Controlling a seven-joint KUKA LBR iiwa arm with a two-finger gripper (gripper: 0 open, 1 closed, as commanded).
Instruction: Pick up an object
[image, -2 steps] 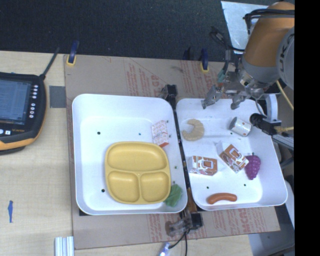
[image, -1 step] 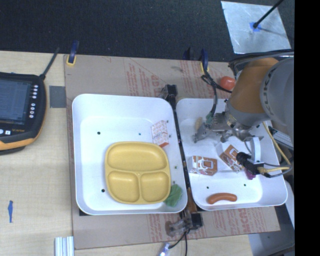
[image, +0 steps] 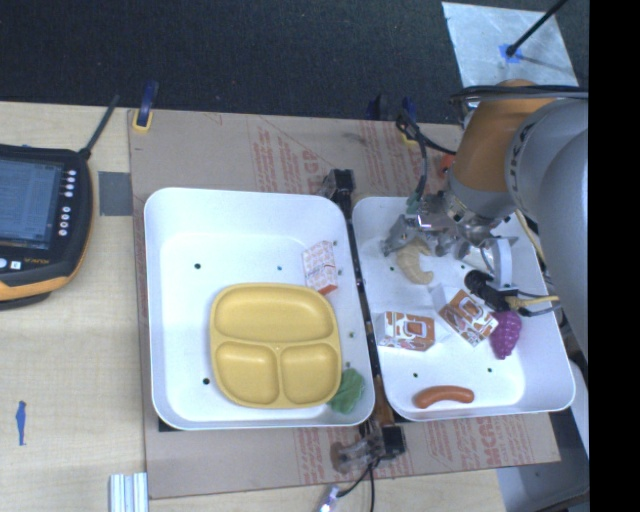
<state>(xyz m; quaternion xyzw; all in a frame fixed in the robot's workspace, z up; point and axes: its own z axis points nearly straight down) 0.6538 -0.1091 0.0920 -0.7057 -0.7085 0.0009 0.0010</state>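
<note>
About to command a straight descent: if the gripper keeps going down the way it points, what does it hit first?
Most likely the pale, banana-like piece right under the gripper in the right bin, though depth is unclear.

Robotics lab, teach pendant (image: 40, 222) on wooden bench (image: 70, 400), grey industrial arm (image: 540, 150), loose cables (image: 350, 470)

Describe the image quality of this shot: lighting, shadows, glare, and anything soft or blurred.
Camera view: even overhead light; the white bins look bright but keep detail, with soft shadow along their inner walls. The yellow tray casts a faint shadow. The gripper and the arm look soft, the small packets' print unreadable. The top background is dark.
</note>
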